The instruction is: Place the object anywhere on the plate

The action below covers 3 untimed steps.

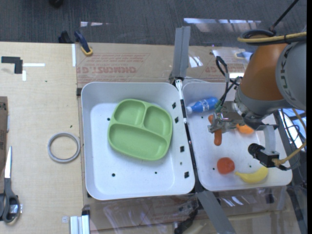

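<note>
The green three-compartment plate (141, 129) lies in the left bin (97, 179), with nothing on it. My gripper (218, 127) is over the right bin (204, 179), at its upper middle, well to the right of the plate. A short orange-red stick-shaped object (217, 139) pokes out just below the gripper's tip, touching or very near it. Whether it is held cannot be told from this angle. The wrist hides what lies directly under it.
The right bin also holds a blue bottle (202, 105) at the back, a red tomato (225, 165), a yellow banana (252, 175) at the front and an orange piece (245, 128) beside the wrist. The ridge between the bins (185, 135) separates gripper and plate. On the bench to the left lie a tape ring (64, 146) and scissors (8, 199).
</note>
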Available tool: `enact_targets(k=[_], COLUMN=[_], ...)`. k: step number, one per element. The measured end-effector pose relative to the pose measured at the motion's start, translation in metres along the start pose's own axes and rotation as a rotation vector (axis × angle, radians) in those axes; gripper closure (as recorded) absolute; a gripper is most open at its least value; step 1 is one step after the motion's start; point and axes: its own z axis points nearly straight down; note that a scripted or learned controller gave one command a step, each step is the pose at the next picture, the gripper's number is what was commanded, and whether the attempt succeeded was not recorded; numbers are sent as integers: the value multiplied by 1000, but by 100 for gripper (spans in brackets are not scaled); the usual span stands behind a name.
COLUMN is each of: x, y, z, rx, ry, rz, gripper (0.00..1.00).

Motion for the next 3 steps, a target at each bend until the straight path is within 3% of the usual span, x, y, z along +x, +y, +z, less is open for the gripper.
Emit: enact_targets(k=[1, 2, 3], x=[96, 166, 164], y=[32, 51, 53], z=[-28, 78, 76], rx=[0, 0, -8], ry=[-1, -2, -3], rz=[0, 4, 6], gripper=[100, 100, 0])
